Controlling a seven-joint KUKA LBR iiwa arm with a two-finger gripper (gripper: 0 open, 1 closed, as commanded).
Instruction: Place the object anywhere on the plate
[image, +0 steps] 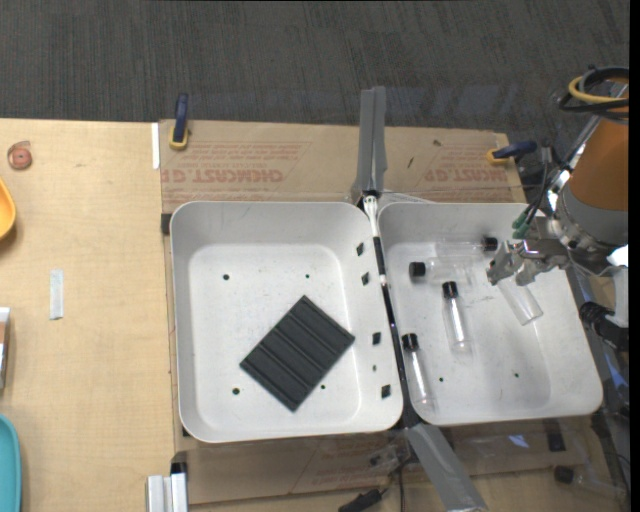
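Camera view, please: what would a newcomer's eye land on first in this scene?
Probably the dark ribbed plate, lying at a slant in the middle of the left bin. Next come the clear tubes with black caps scattered in the right bin, and the grey arm with its orange band at the right edge, its tool over that bin's far right part.

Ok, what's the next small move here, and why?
Probably a small lift straight up, to check the grasp. The gripper sits over the right bin, a clear tube just below it, and I can't tell whether that tube is held. The dark plate lies in the left bin, so the carry left comes after.
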